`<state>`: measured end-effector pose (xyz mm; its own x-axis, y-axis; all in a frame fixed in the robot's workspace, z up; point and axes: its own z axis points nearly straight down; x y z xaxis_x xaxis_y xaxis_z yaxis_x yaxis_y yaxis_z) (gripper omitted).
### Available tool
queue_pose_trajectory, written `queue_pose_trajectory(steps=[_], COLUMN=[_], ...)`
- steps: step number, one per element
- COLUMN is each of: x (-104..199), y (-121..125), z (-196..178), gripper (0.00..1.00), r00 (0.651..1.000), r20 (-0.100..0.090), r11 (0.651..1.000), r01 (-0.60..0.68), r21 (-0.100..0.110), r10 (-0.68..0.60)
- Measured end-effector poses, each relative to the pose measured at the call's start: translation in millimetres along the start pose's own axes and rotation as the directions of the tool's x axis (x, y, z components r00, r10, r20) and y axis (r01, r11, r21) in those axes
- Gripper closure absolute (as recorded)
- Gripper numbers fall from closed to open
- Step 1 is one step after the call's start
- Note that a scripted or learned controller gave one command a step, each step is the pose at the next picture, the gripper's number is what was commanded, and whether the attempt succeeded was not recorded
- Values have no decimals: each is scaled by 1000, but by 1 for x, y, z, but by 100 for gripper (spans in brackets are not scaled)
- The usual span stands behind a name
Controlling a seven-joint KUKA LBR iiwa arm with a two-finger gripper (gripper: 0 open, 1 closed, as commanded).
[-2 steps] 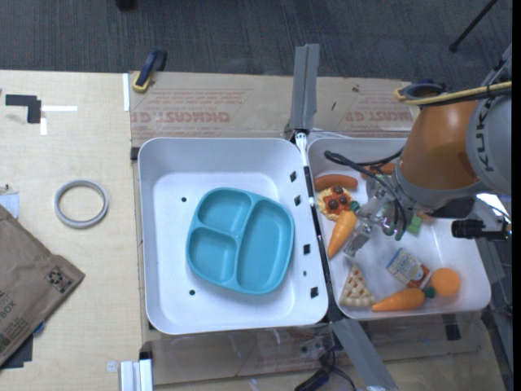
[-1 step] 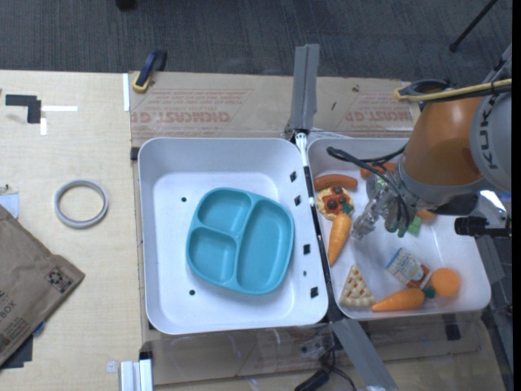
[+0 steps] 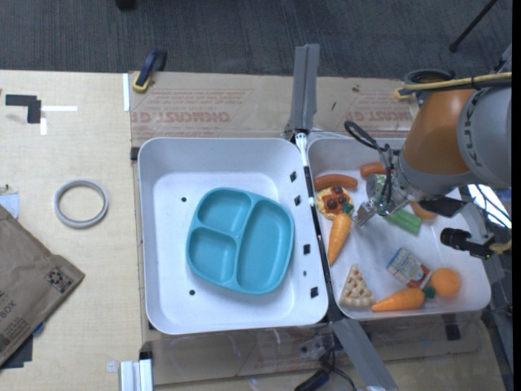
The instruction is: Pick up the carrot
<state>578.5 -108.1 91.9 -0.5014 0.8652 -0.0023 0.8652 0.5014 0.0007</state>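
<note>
On the bench stood two white bins side by side. Left bin: held a blue divided plate. Right bin: held the arm, reaching in from three o'clock. Gripper: hung over that bin's upper middle, finger state impossible to tell. Carrot: lay at eight o'clock of the gripper, near the bin's left wall. Second carrot: lay at the bin's six o'clock edge, beside a waffle wedge and an orange.
</note>
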Motion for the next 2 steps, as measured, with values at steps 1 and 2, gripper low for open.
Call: queue_pose_trajectory(steps=[1,2], x=[48,48], y=[4,4], z=[-99,-99], gripper=[100,0], r00=[952,952], r20=[0,0], r11=[952,952], r01=[-306,-306], r21=[3,3], r10=[306,306])
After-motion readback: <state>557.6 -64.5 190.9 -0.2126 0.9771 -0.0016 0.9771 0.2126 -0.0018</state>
